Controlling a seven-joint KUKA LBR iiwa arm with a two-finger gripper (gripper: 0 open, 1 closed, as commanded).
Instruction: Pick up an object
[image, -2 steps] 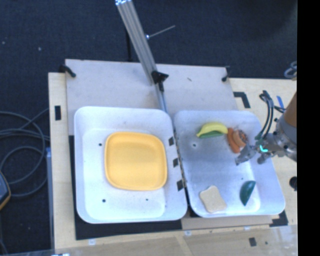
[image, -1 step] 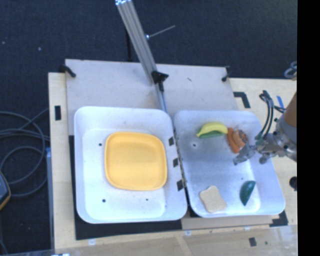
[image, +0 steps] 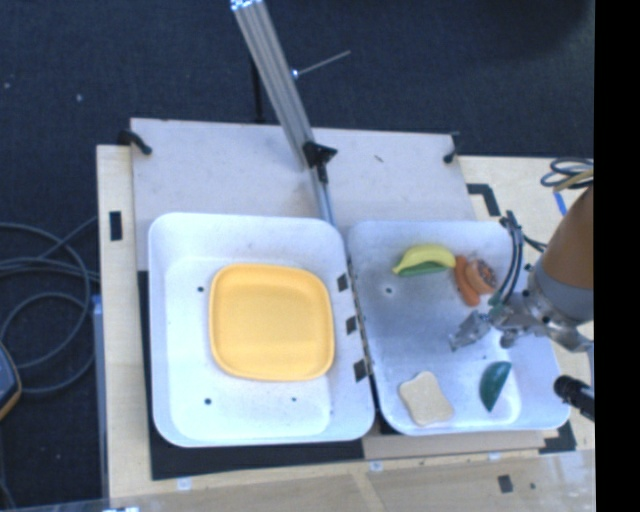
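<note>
Hovering in the right bin (image: 392, 300) — jaws (image: 487, 332) spread, gripping nothing — above the green leaf (image: 494, 385).

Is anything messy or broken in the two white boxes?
Nothing looks broken or spilled. The yellow plate lies flat in the left bin. The banana, carrot, bread slice and green piece lie apart in the right bin.

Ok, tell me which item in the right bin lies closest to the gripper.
The dark green piece, just below the gripper. The orange piece, banana and tan bread slice lie farther off.
</note>
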